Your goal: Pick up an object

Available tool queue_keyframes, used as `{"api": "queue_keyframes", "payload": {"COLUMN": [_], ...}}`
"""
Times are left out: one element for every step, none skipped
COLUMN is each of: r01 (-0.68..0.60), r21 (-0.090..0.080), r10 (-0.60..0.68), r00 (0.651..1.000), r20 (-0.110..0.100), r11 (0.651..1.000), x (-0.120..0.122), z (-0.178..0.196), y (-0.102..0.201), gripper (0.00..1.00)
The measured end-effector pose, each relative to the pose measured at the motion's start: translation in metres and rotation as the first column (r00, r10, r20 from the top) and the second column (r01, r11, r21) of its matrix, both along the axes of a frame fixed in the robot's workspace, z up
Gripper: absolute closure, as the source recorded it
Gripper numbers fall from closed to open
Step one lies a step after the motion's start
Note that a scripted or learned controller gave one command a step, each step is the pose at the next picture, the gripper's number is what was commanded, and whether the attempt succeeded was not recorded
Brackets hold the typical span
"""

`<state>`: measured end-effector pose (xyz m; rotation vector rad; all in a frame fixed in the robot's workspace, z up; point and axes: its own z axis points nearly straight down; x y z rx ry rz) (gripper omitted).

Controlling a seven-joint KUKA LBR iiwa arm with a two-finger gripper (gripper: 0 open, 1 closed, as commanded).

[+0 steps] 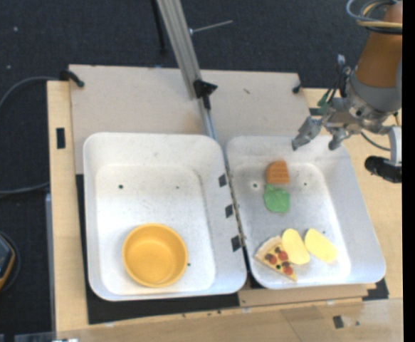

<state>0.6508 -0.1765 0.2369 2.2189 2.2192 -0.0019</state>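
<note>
Hovering over the right bin's point(349, 191) far edge, tool point(317, 138) spread apart, nothing between its prongs. Right bin contents: orange piece point(277, 172), green piece point(277, 200), two yellow pieces point(308, 246), pizza slice point(274, 258). Left bin point(107, 162) has a yellow bowl point(154, 254).

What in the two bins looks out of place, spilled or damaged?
Nothing stands out. The yellow bowl sits upright in the left bin. In the right bin the orange piece, green piece, pizza slice and two yellow pieces lie tidy. The end effector hovers open above that bin's far edge.
</note>
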Motion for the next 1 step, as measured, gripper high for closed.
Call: {"api": "queue_keyframes", "payload": {"r01": [-0.002], "r21": [0.001], "r10": [0.002], "r00": [1.0], "r20": [-0.004], "r11": [1.0], "x": [0.0001], "z": [-0.0436], "y": [0.0045], "gripper": [0.0]}}
